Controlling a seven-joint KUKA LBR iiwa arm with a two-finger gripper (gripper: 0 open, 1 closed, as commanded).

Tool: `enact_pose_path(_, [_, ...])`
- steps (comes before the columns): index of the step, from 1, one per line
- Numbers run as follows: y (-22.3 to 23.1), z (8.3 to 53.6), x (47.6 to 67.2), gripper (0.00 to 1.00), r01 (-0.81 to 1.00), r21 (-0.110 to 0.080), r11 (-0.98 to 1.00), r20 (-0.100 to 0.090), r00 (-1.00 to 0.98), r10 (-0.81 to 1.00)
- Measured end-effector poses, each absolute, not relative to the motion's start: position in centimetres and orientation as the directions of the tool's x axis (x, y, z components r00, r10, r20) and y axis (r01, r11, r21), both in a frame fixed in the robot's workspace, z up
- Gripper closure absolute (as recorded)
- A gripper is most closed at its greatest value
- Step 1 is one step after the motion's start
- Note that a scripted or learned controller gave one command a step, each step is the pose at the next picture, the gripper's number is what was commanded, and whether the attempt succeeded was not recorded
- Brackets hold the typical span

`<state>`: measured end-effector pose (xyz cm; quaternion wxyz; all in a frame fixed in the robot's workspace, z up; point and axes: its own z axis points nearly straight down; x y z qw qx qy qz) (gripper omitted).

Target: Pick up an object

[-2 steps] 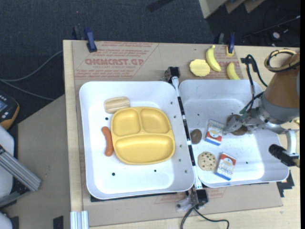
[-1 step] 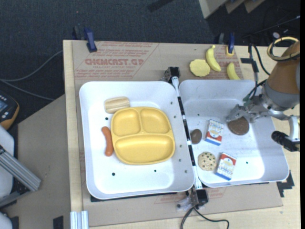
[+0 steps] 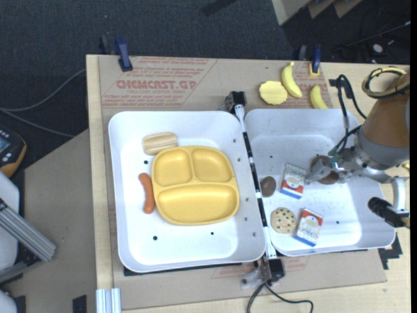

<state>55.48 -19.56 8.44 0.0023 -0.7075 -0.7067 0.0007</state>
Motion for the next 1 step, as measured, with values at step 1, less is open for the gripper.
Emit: enact_pose_path(1, [-17.28, 8.50, 60.98, 0.00, 1.000, 0.005, 0.004, -0.002, -0.004, 1.000])
